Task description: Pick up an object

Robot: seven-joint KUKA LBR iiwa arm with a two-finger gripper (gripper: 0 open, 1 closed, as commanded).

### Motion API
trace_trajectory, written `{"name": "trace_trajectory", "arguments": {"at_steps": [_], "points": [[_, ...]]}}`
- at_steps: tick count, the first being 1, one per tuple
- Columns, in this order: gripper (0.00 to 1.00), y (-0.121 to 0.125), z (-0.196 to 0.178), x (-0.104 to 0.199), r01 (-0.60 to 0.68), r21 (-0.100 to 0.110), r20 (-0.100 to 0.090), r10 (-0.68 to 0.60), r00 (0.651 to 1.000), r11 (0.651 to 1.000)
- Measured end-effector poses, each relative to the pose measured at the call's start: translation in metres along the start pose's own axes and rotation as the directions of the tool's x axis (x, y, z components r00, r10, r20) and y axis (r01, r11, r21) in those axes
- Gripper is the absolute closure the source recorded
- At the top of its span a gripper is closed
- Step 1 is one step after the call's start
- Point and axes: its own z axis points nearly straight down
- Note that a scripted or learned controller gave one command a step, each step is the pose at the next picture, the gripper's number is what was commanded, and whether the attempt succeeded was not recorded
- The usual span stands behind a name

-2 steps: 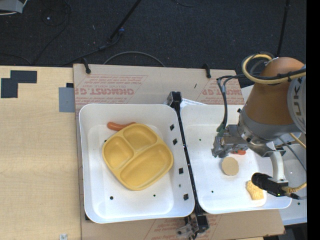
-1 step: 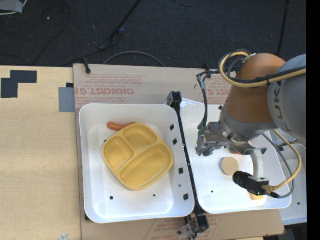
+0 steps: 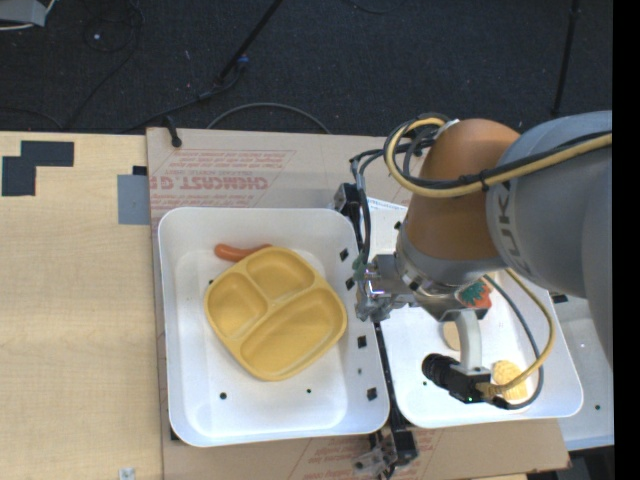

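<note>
A big yellow plate [image 3: 275, 313] lies flat in the left bin [image 3: 190, 388]. It is smooth, shiny plastic with round corners, and low walls split it into three parts. Just behind the plate, touching its far edge, an orange stick [image 3: 240, 251] pokes out. It is long and thin with a round end, and the plate hides the rest of it.

The bin around the plate is white, smooth and shallow. Past the plate's right side in the picture is the right bin [image 3: 420, 413], which looks just the same. Brown cardboard [image 3: 220, 173] with red letters lies flat under both bins, and pale wood [image 3: 70, 318] shows well off to the plate's left.

The arm [image 3: 470, 198] hangs over the right bin. It is fat and round, with an orange part and a grey part. The metal gripper [image 3: 372, 294] is just right of the plate, above the wall between the two bins. I can't make out if it is spread or pressed together, and I see nothing held in it.

Well off to the plate's right, in the near corner of the right bin, lies a small yellow bumpy piece [image 3: 512, 380]. It looks like a waffle.
</note>
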Motion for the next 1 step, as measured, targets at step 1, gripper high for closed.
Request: {"name": "trace_trajectory", "arguments": {"at_steps": [1], "points": [[1.00,-0.0048,-0.0098,0.0527,0.002,-0.002,0.000,-0.002,1.000,1.000]]}}
